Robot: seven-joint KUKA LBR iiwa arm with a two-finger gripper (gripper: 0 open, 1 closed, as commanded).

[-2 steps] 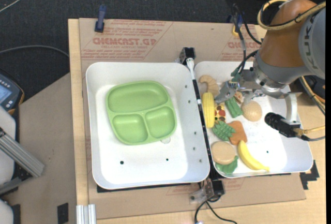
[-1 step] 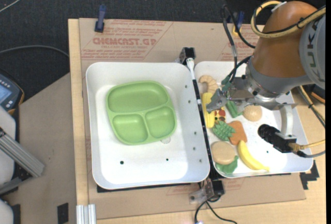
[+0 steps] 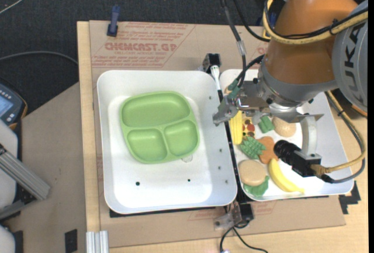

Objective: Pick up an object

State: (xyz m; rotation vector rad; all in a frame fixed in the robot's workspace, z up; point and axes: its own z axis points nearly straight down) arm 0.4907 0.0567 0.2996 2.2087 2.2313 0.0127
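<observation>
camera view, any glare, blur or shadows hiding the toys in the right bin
In the camera view the light is even and soft; the shallow white plastic right bin looks slightly washed out, and the grey arm with its orange band blocks and shades the toys there. The green three-compartment plastic tray and yellow toy banana are fairly sharp.

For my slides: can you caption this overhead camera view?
KUKA arm reaches over the right bin of toy food; a green tray lies in the left bin.
</observation>
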